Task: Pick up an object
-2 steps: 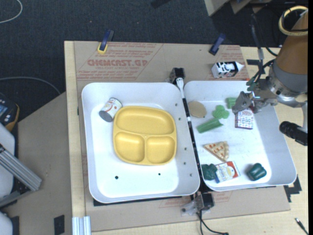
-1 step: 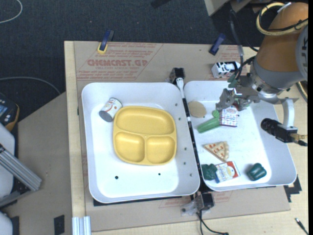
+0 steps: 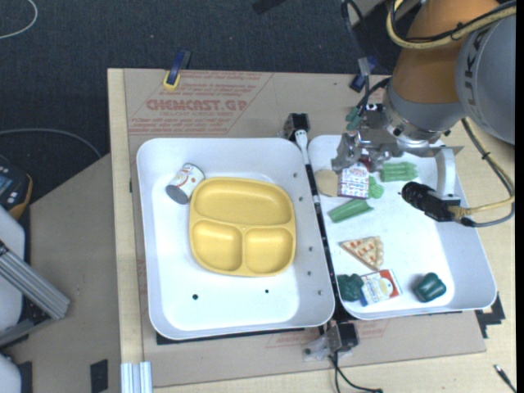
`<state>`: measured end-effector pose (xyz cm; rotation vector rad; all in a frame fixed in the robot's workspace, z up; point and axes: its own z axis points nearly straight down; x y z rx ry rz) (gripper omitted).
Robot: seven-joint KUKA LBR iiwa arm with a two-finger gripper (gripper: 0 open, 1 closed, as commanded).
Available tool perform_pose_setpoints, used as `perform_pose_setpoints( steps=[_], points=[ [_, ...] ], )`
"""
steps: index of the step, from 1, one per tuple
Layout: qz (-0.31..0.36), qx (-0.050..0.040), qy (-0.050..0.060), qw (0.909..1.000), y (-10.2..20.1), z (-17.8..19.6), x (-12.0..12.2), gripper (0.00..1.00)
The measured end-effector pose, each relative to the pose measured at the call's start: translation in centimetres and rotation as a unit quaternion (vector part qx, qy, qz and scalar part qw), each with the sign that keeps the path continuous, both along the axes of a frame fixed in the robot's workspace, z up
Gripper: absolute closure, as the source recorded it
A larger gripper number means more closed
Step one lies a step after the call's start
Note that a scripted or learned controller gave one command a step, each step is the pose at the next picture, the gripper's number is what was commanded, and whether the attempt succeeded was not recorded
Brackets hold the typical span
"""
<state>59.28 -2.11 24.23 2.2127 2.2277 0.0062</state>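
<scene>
We see the metal two-finger gripper [image 3: 354, 155] low in the right white bin [image 3: 471, 252], just above a small red-and-white packet [image 3: 354, 182]; whether its claw is spread or closed we cannot tell.

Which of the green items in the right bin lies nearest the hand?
The light green piece at the bin's far end, just beside the hand. The green pod lies further toward mid-bin, and the dark green ones sit at the near end.

Robotics lab setting. Plywood surface [image 3: 205, 97] carries two white bins [image 3: 155, 219], clamped at the edges; loose cables [image 3: 49, 137] and dark carpet [image 3: 123, 23] surround the surface; grey-orange industrial arm [image 3: 442, 39] overhangs it.
</scene>
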Motion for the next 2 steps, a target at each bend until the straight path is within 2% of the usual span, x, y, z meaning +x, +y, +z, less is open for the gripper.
perform_pose_setpoints(
  steps=[1,2],
  points=[
    [0.0,-0.0002,0.001,1.0,4.9,-2.2,1.8,1.0],
    [-0.001,-0.0001,0.0,1.0,8.6,-1.3,3.0,1.0]
  ],
)
